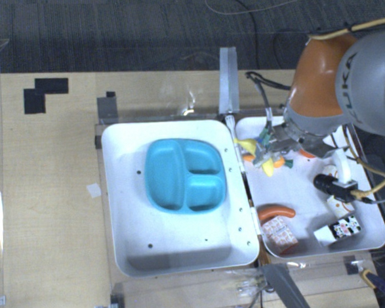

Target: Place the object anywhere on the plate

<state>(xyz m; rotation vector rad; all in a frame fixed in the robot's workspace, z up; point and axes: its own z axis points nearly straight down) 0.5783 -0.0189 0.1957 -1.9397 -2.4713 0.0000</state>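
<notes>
Plate [184, 175]: blue, three compartments, mid left bin [126, 187], nothing on it. So the place step isn't done yet.

Gripper [269, 152] is low at about 10 o'clock in the right bin [304, 195], over a tight cluster of small pieces. Can't tell whether it is spread or closed, and can't see anything held. Likely target is the yellow piece [270, 169], directly under it at its 6 o'clock.

Doing this step well (my read):
- The cluster is crowded, so come down on one piece only and don't sweep its neighbours.
- Confirm the grip before moving off.
- Lift high enough to clear the two bin walls in between, then head toward 9 o'clock.
- Release low over any compartment. Round pieces will probably roll.

Counts:
- bins: 2
- plate: 1
- yellow pieces: 2, the second yellow piece [245, 144] being at the gripper's 10 o'clock
- orange bit [248, 157]: 1 clear, more small coloured bits near the gripper that I can't count
- sausage [276, 212]: 1, at 7 o'clock in the right bin
- speckled block [279, 233]: 1, touching the sausage at its 6 o'clock
- black-and-white box [345, 227]: 1, at 5 o'clock
</notes>
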